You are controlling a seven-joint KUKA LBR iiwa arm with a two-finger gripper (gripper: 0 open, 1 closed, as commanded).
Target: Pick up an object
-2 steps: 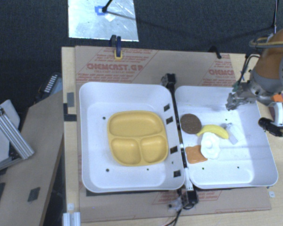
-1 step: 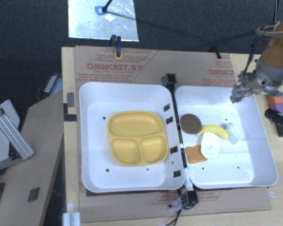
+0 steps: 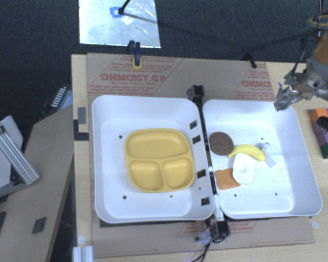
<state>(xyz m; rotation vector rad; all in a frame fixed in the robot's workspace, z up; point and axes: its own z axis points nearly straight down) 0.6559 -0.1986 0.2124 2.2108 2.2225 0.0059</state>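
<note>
Dark carpet surrounds our bench with 2 shallow white bins (image 3: pixel 295 146). Near the right bin's left edge lies a curved yellow plastic banana (image 3: pixel 248 153), touching a white lump (image 3: pixel 243 171); we judge it light, stiff, slippery, best pinched across its middle. Our two-finger gripper (image 3: pixel 282 101) hovers above the right bin's far right corner; we cannot tell its opening.

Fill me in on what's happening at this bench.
A robot arm reaches in from the right, its gripper poised above the far right corner of the right bin, with nothing seen in its grasp. That bin holds a banana, a brown round cookie, an orange slice and a white piece. The left bin holds a yellow divided tray. Nothing has been picked up yet.
</note>
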